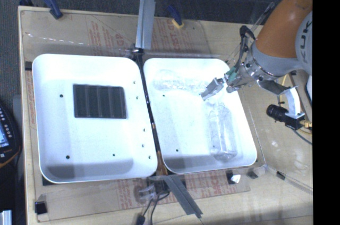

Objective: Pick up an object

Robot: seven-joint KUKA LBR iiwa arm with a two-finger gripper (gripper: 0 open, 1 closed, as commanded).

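clear bottle lengthwise near-to-far, right bin

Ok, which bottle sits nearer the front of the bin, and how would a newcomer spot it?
Look in the right bin, the one the arm reaches over. A clear plastic bottle lies along its right side, running toward the front corner. The other clear bottle lies crosswise along the back wall, while the left bin holds a dark ribbed rectangle.

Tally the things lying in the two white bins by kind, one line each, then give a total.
Dark ridged rectangular block, in the left bin: 1
Clear plastic bottles, in the right bin: 2, one by the far wall, one along the right side
Total: 3
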